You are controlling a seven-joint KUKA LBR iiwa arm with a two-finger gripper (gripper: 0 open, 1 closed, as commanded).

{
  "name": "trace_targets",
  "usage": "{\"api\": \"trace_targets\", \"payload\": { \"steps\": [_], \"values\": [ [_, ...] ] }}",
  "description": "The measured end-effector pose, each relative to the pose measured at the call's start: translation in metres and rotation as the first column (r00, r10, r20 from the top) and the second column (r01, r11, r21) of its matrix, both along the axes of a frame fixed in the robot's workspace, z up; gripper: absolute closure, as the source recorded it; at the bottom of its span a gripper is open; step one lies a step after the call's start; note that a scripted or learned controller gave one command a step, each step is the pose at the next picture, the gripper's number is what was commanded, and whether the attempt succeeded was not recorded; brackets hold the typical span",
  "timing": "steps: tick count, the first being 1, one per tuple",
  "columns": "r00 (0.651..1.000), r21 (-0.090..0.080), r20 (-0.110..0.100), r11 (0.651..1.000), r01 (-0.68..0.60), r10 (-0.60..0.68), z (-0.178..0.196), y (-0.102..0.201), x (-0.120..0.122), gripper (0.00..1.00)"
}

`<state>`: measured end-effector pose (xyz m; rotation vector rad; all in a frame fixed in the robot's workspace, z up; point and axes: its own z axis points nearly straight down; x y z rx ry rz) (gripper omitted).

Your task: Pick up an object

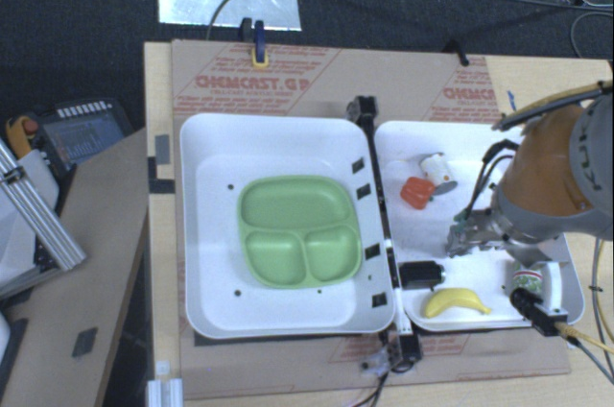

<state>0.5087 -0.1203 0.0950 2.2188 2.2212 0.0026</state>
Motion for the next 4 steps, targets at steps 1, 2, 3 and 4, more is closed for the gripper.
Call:
{"api": "trace_targets", "payload": {
  "steps": [1,2,3,4],
  "values": [
    [1.0,-0.001,0.002,1.0,-0.003,0.003,0.044,0.0,0.006,1.0],
    [1.0,-0.001,0.004,1.0,-0.002,0.002,0.087,-0.004,0.01,1.0],
    [1.0,-0.001,0.006,1.0,-0.003,0.003,0.148,0.002,0.006,1.0],
    [1.0,0.001,0.001,1.0,-0.008,0.008,0.148,0.046,0.024,1.0]
  ]
}}
